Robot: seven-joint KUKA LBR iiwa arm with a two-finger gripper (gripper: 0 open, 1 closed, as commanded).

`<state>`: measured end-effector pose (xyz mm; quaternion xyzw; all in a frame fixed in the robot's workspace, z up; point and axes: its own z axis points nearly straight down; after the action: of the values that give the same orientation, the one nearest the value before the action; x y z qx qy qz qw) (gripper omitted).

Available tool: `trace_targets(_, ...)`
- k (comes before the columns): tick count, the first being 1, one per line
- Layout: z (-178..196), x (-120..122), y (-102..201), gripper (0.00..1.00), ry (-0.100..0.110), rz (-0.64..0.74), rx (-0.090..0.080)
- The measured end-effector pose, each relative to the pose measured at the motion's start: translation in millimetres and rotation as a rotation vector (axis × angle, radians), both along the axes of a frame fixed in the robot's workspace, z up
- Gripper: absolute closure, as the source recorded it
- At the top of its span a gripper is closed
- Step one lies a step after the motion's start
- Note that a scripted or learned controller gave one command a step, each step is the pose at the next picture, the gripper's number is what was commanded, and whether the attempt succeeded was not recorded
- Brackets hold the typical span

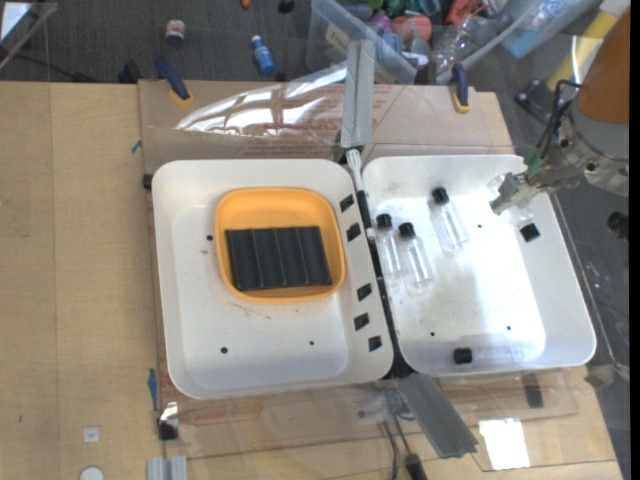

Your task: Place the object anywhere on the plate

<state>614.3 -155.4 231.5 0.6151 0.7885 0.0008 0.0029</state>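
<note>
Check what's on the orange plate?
A dark ribbed rectangular block lies flat on the orange plate, covering most of its middle. The plate surface beneath it is hidden.

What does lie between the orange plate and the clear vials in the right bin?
In the camera view, between the orange plate and the clear vials lie the left bin's white rim and the divider with black clips.

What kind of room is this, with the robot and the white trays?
Probably a robot lab. A robot arm reaches over two white bins on a wooden bench, one holding an orange plate, the other small clear bottles. A tub of toys sits behind.
</note>
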Motion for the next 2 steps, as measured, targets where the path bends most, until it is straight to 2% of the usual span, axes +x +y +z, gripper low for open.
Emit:
trace_targets(1,38.6,51.3,15.8,1.0,-0.002,0.269,-0.002)
trace_targets(2,76.0,53.7,-9.9,1.0,-0.003,0.571,-0.005)
